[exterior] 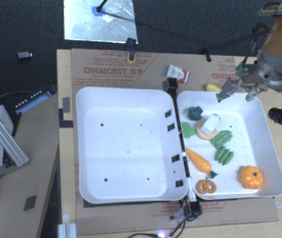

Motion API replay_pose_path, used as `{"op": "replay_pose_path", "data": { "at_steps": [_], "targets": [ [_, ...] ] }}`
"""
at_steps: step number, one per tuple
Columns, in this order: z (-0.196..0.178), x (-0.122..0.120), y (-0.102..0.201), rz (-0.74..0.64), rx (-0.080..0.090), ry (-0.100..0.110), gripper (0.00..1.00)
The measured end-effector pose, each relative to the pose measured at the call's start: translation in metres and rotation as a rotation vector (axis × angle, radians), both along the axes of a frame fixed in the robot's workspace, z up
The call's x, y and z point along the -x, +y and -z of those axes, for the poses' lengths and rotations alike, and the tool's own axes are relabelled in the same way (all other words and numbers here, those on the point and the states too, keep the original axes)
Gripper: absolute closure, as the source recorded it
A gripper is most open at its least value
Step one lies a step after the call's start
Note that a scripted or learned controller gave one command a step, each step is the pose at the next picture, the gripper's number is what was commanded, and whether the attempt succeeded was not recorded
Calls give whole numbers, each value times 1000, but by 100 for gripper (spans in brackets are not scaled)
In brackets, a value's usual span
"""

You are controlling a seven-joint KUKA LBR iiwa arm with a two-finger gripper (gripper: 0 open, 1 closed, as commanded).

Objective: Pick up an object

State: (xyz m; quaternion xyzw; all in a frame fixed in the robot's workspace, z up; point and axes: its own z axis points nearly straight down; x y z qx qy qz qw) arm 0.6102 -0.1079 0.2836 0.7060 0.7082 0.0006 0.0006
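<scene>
Approach step: pincer (239, 89) spread open, holding nothing, hovering over far edge of right bin (269, 133). Toys lie below and nearer the camera; closest are teal lump (195, 113) and white block (209, 125). Next: drop down, centre on one, close

We see two bins side by side on the counter (41, 133); the right bin (267, 133) holds a carrot (198, 159), pretzel (205, 186) and pumpkin (250, 177), left bin (126, 143) beside it.
</scene>
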Motion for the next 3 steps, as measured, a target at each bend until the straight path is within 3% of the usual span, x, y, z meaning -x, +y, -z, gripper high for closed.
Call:
{"op": "replay_pose_path", "data": {
  "at_steps": [1,2,3],
  "targets": [
    [-11,-1,0,-3,0,-4,100],
    [-63,-62,-7,-4,2,-10,100],
    [-97,-59,94,-9,-2,-5,100]
  ]
}}
